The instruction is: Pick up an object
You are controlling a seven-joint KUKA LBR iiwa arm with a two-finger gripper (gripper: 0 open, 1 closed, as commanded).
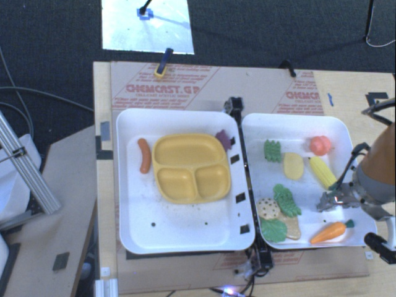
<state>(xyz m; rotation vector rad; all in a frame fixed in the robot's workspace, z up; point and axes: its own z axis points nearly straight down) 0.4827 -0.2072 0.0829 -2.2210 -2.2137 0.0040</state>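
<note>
The right bin [346, 129] holds several toy foods. Among them are an orange carrot [328, 232], a yellow corn cob [322, 171], a pale yellow piece [293, 166], a pink-red fruit [320, 145], a green leafy piece [272, 150], another green piece [286, 200], a cookie [268, 209] and a cracker [291, 228]. My gripper [332, 201] hangs low over the bin's right side, between the corn above it and the carrot below it. I see nothing held in it.
In the left bin [130, 215] sit a yellow divided plate [189, 167], a sausage [144, 155] to its left and a small purple piece [224, 139] at its top right. A black divider [241, 166] runs between the bins. The arm [377, 172] comes in from the right edge.
</note>
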